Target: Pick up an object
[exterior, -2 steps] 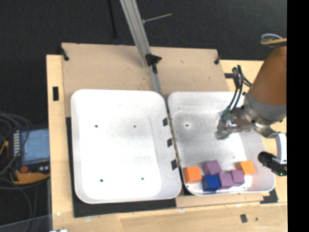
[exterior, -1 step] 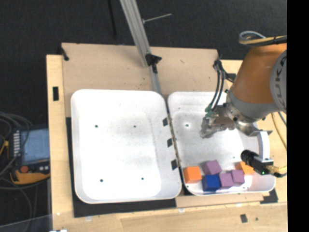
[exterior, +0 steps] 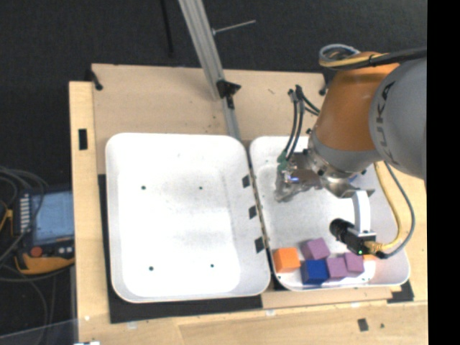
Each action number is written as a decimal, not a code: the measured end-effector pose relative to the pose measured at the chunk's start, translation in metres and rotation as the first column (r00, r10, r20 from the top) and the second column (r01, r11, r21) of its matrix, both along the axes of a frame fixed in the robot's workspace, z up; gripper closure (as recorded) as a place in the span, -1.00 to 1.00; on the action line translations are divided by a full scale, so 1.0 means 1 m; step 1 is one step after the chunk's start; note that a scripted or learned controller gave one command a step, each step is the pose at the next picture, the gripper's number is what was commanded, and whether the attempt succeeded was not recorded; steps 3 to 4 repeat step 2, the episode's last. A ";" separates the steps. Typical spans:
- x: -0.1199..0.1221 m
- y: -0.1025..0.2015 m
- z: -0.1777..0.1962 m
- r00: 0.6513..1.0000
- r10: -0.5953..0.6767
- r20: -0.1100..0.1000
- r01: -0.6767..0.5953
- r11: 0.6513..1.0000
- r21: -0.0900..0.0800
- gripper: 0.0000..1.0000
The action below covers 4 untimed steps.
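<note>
White and shallow, the left bin [exterior: 180, 214] sits on the tabletop [exterior: 144, 99], touching the right bin [exterior: 269, 153]. Over the right bin's upper part hangs the pincer [exterior: 287, 185]; I cannot tell its state. Along this bin's lower edge lie an orange block [exterior: 287, 259], a blue block [exterior: 314, 272] and three purple blocks [exterior: 315, 249], close together and apart from the pincer.

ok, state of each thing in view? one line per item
gripper: low over the right bin's upper left area, nothing visibly in it; open or shut not visible
orange block: resting in right bin, near its bottom edge
blue block: resting, beside the orange one
purple blocks: three, resting, clustered around the blue one
right bin: holds all the blocks
left bin: flat on bench
</note>
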State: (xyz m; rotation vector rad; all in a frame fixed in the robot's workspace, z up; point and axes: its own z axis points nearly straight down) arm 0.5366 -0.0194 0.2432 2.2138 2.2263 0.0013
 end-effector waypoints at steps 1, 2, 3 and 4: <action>0.015 0.044 -0.006 1.000 0.000 0.001 0.000 1.000 0.000 1.00; 0.029 0.091 -0.003 1.000 0.002 0.000 -0.002 1.000 0.002 1.00; 0.029 0.091 -0.003 1.000 0.002 0.000 -0.002 1.000 0.002 1.00; 0.029 0.091 -0.003 1.000 0.002 0.000 -0.002 1.000 0.002 1.00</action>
